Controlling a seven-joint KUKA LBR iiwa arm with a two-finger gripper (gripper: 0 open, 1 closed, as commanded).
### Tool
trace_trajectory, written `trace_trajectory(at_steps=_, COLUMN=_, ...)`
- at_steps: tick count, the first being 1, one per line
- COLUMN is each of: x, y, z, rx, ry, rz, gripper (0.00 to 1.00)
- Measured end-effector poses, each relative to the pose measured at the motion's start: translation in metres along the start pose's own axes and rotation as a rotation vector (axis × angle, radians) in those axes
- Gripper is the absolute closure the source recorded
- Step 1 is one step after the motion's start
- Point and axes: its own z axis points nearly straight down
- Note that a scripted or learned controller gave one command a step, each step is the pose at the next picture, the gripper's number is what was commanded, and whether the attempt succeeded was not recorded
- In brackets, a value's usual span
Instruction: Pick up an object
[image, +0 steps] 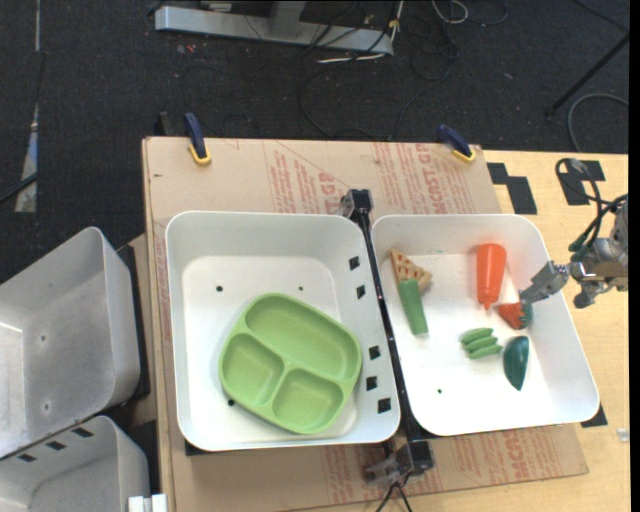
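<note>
1. dark carpet floor, cardboard-topped counter (300, 170) with two white bins.
2. hand (540, 285) low at right bin (560, 400) right edge, touching red piece (512, 315); open or closed, can't tell.
3. nothing lifted yet; grasp and lift left.

Smooth white plastic bins (190, 260) on a matt brown cardboard-covered desk (270, 170); glossy green plastic divided plate (290, 362).
</note>
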Motion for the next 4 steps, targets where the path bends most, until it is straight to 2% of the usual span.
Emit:
trace_trajectory(at_steps=1, x=0.0, y=0.002, z=-0.004, rx=-0.008, ry=-0.002, rz=-0.002, gripper=0.0)
trace_trajectory(at_steps=2, x=-0.008, y=0.006, z=0.045, rx=-0.004, ry=-0.001, rz=0.0, gripper=0.0)
trace_trajectory(at_steps=4, x=0.007, y=-0.008, z=0.153, rx=-0.005, ry=0.0, rz=-0.001, gripper=0.0)
